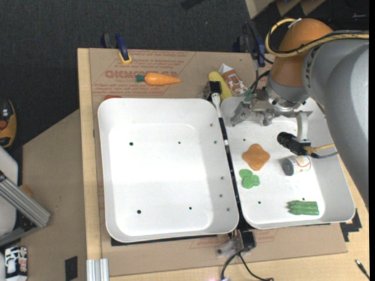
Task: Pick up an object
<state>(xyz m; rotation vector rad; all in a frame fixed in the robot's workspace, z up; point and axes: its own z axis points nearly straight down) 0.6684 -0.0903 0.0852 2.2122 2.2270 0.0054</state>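
Note:
My gripper (251,116) hangs over the far end of the right bin (334,192), near the corner by the divider. Its two grey fingers (236,116) stand spread apart, open, with nothing between them. In that bin, nearer the camera than the gripper, lie a flat orange piece (256,156), a small round green piece (250,179), a small grey and white thing (295,164) and a green ridged object (303,207) near the front edge. None of them touches the gripper.
The left bin (158,168) adjoins the right one. Beyond the bins, on the cardboard, lie a toy carrot (158,79), a yellow banana-like toy (217,79) and a brown and white packet (235,82). The bulky grey arm (343,81) covers the right side.

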